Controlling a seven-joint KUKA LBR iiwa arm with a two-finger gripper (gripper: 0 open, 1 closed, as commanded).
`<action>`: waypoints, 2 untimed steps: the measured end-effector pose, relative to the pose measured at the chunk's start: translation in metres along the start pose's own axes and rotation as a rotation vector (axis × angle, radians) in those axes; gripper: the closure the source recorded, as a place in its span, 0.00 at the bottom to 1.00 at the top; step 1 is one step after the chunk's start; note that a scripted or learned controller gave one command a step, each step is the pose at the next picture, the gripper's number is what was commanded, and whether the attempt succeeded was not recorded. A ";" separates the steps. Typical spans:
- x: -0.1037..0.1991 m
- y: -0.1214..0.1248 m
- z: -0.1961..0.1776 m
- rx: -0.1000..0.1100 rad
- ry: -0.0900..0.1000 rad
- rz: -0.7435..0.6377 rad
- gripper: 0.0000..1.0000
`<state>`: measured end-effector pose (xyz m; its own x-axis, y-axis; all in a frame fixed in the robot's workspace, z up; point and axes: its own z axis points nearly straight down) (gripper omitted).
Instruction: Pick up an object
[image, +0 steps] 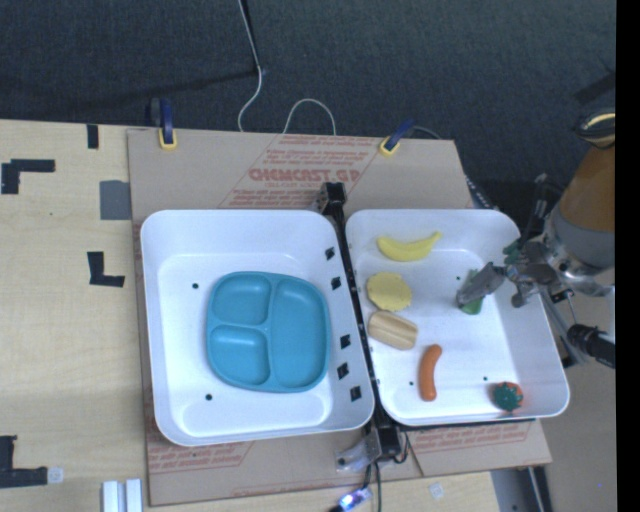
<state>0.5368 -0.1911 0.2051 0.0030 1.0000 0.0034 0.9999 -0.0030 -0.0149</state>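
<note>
Nothing has been lifted yet, by the look of things; the end effector (476, 291) sits at the right of the frame, low over the right-hand bin (530, 345), and whether it is open or closed I cannot tell; nothing visibly sits in its grip. The candidates all lie in that bin: a banana (408, 246) toward the top, a yellow round piece (389, 292) and a bread roll (392, 330) near the middle divider, a sausage (429, 372) below, a red-and-green item (507, 396) at lower right. The left bin (170, 300) holds a blue tray (268, 331); choosing, grasping and lifting all remain.
</note>
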 end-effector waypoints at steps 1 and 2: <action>0.001 0.003 -0.007 -0.013 -0.003 -0.004 0.00; 0.007 0.009 0.053 -0.008 -0.002 -0.005 0.00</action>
<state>0.5446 -0.1839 0.1516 -0.0019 1.0000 0.0012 1.0000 0.0019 -0.0072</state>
